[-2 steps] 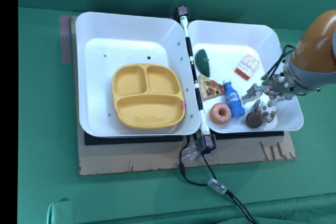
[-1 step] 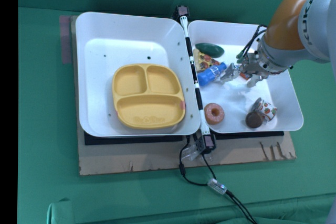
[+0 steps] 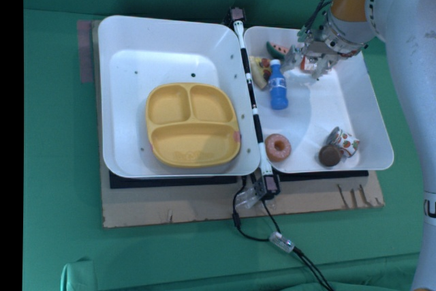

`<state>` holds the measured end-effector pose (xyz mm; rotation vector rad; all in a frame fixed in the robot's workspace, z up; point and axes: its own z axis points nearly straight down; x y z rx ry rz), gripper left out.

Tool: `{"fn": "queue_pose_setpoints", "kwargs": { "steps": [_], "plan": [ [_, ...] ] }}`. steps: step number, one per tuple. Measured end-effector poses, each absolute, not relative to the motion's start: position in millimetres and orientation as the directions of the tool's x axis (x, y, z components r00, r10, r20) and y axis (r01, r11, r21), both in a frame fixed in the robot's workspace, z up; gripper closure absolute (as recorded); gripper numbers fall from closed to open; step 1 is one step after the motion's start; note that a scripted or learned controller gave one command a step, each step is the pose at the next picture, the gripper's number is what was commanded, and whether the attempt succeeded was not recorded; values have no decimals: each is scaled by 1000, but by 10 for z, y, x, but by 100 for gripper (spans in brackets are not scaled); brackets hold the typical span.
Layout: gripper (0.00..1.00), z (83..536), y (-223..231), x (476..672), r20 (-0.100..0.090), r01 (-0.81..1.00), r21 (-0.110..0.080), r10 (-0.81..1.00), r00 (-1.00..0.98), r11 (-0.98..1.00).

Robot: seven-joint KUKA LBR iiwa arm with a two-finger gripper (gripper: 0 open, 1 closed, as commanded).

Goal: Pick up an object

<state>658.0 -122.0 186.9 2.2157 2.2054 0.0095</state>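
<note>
Glossy white plastic throughout: two shallow bins side by side on the bench, left bin and right bin, split by a black-and-white striped rod along the shared rim.

Seen from above, at a slant: a yellow compartment plate, smooth and rounded, flat toward the left bin's near edge, apparently just sitting there as clutter. In the right bin, candidates for picking: a blue toy bottle, white-capped, lying close to the shared rim; a watermelon slice near the far edge; a yellowish toy against the rod, too small to identify; a pink-iced doughnut by the near-left corner; a brown round piece touching a tipped strawberry-print cup near the near-right corner.

Gripper low over the far part of the right bin, just beside the bottle's cap, between bottle and watermelon. Finger spread and any grasp: cannot tell, blurred among small pale parts. Probably lowered here for a grasp attempt on the nearest item; nothing visibly lifted.
</note>
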Motion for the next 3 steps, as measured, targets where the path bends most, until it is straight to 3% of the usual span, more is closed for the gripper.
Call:
{"fn": "queue_pose_setpoints", "kwargs": {
  "steps": [1,2,3],
  "plan": [
    [100,2055,-1243,6613,-14,999,31,1000,9,-8],
    [0,2055,-1245,6612,-15,999,31,1000,9,-8],
    [0,1904,-1088,6976,-13,1000,-23,1000,14,-15]
  ]
}}
